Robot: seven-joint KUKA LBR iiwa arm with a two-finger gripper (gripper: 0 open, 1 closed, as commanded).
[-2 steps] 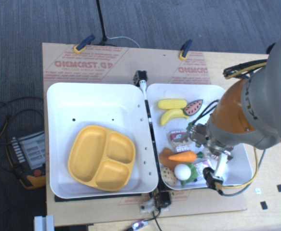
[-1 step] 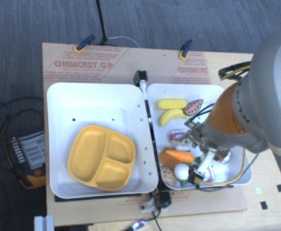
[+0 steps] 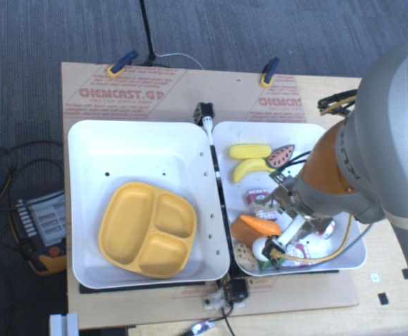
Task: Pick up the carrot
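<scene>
Camera view: the carrot (image 3: 257,225), a smooth orange tapered piece, is seen lying in the right bin (image 3: 308,128), near its left wall and toward the front edge. The gripper (image 3: 280,198) is found close beside the carrot, on the arm's side; whether it is apart or together cannot be told. A curved glossy yellow banana (image 3: 251,168) and a wedge-shaped watermelon slice (image 3: 282,155) are noted at the bin's far end. A round speckled cookie (image 3: 243,255) is recorded just in front of the carrot. A yellow moulded three-compartment tray (image 3: 148,228) is set in the left bin (image 3: 120,142).
</scene>
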